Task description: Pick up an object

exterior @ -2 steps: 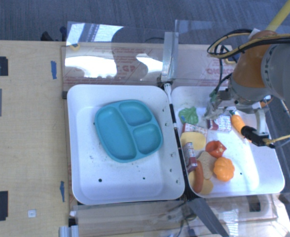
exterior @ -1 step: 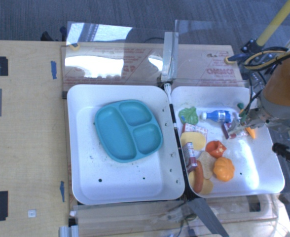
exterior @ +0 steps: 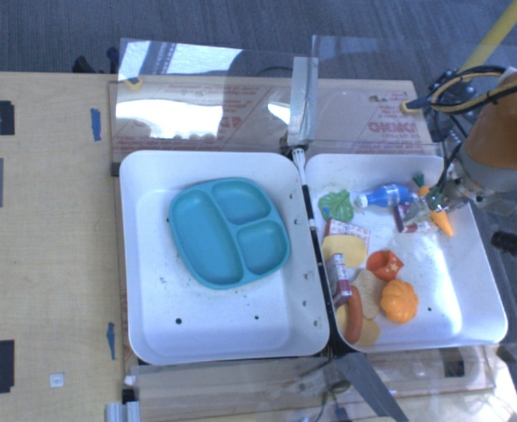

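My gripper [exterior: 424, 207] is low over the far right part of the right bin [exterior: 469, 280], reaching in from the right edge. It sits just right of a blue bottle [exterior: 383, 196] lying on its side, with a small orange carrot-like piece [exterior: 444, 225] at its lower right and a dark red item [exterior: 403, 219] at its lower left. I cannot tell whether anything is in its grasp. Further left and nearer lie a green toy [exterior: 336, 205], a red pepper [exterior: 383, 264], an orange fruit [exterior: 399, 301] and a hot dog [exterior: 353, 322].
The left bin [exterior: 153, 306] holds a teal divided plate [exterior: 230, 232]. A yellow slice [exterior: 348, 251], a small packet [exterior: 347, 229] and tan round pieces [exterior: 365, 290] crowd the right bin's left side by the divider. A clear panel [exterior: 241, 95] stands behind both bins.
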You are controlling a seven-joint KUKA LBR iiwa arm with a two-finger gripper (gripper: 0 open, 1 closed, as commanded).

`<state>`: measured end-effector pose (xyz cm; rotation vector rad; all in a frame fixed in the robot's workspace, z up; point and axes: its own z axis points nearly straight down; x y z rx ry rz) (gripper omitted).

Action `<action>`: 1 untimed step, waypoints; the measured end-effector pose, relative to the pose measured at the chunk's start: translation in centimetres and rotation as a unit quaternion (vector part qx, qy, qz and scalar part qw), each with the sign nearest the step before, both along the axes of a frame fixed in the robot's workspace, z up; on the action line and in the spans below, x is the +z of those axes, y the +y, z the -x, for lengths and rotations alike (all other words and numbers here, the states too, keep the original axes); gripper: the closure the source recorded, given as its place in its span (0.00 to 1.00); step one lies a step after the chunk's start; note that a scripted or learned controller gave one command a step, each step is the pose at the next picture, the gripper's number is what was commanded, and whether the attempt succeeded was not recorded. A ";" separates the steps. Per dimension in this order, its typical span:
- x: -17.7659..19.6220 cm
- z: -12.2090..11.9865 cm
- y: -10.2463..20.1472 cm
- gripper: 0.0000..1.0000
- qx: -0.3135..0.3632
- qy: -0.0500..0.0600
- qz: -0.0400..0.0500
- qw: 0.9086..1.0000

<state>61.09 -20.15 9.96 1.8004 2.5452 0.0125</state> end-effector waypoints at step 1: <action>0.0 -5.7 3.5 1.00 -0.062 0.001 -0.001 0.998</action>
